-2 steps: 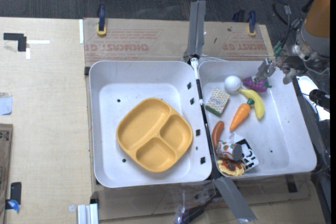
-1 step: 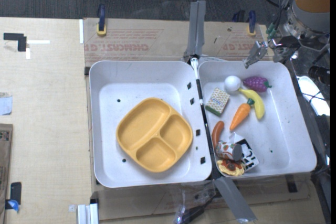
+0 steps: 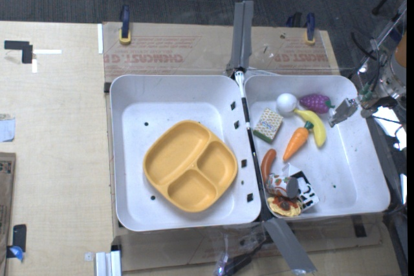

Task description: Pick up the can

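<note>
The can (image 3: 283,194) lies on its side in the front left corner of the right bin (image 3: 352,168). Its label is red, white and yellow, and a black-and-white packet (image 3: 305,191) rests against it. My gripper (image 3: 343,112) hangs at the right bin's far right side, just right of the banana (image 3: 313,125). It is well away from the can, up and to the right of it, and nothing shows in its grasp.
The right bin also holds a white ball (image 3: 286,102), purple grapes (image 3: 315,101), a carrot (image 3: 294,142), a small green-and-white box (image 3: 268,125) and a sausage (image 3: 268,163). A yellow divided plate (image 3: 189,166) sits in the left bin (image 3: 129,139).
</note>
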`<state>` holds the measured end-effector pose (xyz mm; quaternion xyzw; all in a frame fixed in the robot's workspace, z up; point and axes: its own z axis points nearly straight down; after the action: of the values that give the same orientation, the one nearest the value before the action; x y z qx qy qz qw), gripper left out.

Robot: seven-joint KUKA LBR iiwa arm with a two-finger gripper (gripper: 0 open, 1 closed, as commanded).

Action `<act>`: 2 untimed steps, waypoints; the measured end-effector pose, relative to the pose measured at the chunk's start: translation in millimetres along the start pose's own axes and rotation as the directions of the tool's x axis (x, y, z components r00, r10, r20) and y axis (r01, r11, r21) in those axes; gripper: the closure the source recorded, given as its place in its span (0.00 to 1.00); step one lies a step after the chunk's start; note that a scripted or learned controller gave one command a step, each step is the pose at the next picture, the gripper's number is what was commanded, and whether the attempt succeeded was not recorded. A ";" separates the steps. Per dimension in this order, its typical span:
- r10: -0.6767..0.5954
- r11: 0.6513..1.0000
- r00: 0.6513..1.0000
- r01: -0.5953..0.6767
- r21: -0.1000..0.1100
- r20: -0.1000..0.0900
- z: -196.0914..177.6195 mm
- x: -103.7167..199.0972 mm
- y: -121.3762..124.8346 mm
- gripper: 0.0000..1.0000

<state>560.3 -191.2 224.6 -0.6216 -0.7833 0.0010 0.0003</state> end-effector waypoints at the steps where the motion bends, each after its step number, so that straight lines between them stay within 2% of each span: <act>1: 0.035 0.999 0.999 -0.035 -0.006 -0.008 131.9 -28.5 21.0 0.00; 2: 0.004 1.000 1.000 -0.004 0.003 -0.014 130.7 -44.1 92.3 0.00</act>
<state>659.9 -213.3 93.7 -0.6233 -0.7819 -0.0022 0.0067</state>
